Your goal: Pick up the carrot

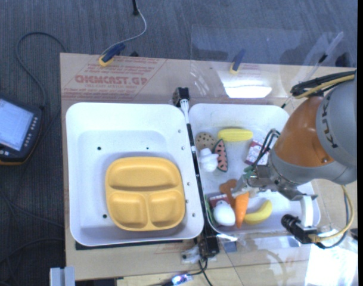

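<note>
The orange carrot [241, 209] lies in the right bin [200, 119] near its front edge, its tip pointing toward the front wall. A yellow banana [260, 212] is on its right and a white egg [224, 215] on its left. My gripper [253, 180] hangs directly over the carrot's thick upper end, below the grey and orange wrist [303, 142]. The wrist hides where the gripper meets the carrot, so I cannot make out any contact.
Toy food crowds the right bin: a corn cob [235, 134], cookie [204, 140], watermelon slice [222, 157], red packet [253, 152] and brown piece [229, 187]. A yellow divided tray [145, 192] sits in the left bin [86, 142]. A handheld screen [11, 127] lies off the bench to the left.
</note>
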You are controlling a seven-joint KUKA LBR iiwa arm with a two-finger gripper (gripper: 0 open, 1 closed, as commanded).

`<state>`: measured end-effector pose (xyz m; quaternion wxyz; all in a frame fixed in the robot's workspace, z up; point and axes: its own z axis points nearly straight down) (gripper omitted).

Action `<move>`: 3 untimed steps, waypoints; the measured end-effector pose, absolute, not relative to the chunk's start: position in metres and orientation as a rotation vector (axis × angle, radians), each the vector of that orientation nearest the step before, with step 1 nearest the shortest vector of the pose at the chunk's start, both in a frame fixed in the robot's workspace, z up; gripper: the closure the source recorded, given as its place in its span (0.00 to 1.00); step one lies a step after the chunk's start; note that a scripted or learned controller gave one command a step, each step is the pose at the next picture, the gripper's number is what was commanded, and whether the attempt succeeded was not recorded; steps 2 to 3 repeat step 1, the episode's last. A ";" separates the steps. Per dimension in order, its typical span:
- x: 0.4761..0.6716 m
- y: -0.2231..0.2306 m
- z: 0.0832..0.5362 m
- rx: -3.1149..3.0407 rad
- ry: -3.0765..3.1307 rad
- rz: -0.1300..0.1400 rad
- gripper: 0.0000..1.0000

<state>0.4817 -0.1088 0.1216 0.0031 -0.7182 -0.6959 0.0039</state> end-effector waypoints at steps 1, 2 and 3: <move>0.537 -0.004 0.185 -2.260 -2.183 -0.006 1.00; 0.537 -0.004 0.185 -2.260 -2.183 -0.006 1.00; 0.537 -0.004 0.185 -2.260 -2.183 -0.006 1.00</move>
